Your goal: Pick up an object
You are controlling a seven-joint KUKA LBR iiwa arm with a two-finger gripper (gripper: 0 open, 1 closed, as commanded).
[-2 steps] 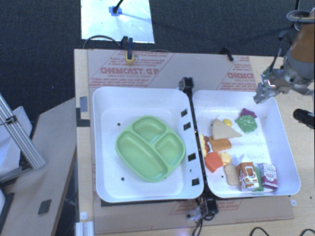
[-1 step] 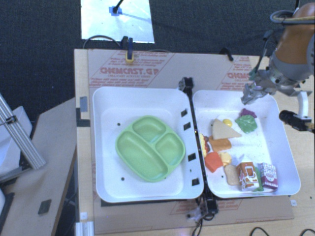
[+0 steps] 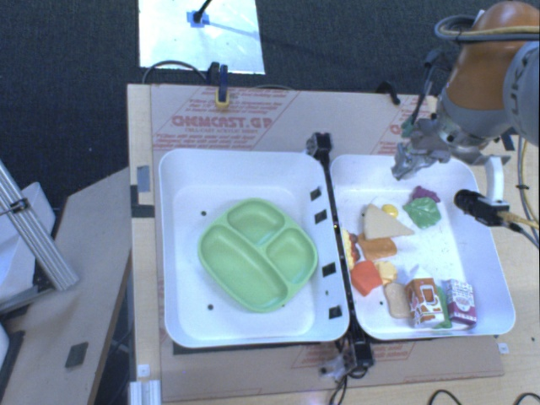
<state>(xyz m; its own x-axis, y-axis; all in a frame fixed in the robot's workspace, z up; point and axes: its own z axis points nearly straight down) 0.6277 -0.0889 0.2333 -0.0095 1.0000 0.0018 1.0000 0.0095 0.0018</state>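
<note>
Two white bins sit side by side on my tabletop (image 3: pixel 253 112); the left bin (image 3: pixel 181 226) holds a green divided plate (image 3: pixel 257 256). My hand (image 3: pixel 411 160) hovers over the right bin's (image 3: pixel 481 268) far edge, whether open or closed I cannot tell. I judge this the approach: next, descend toward the toy food, perhaps the green leafy piece (image 3: pixel 423 213).

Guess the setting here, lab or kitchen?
Likely a robot lab test bench, not a kitchen: an arm with its claw over the right bin of toy food, a green divided tray, and cardboard under both bins.
</note>
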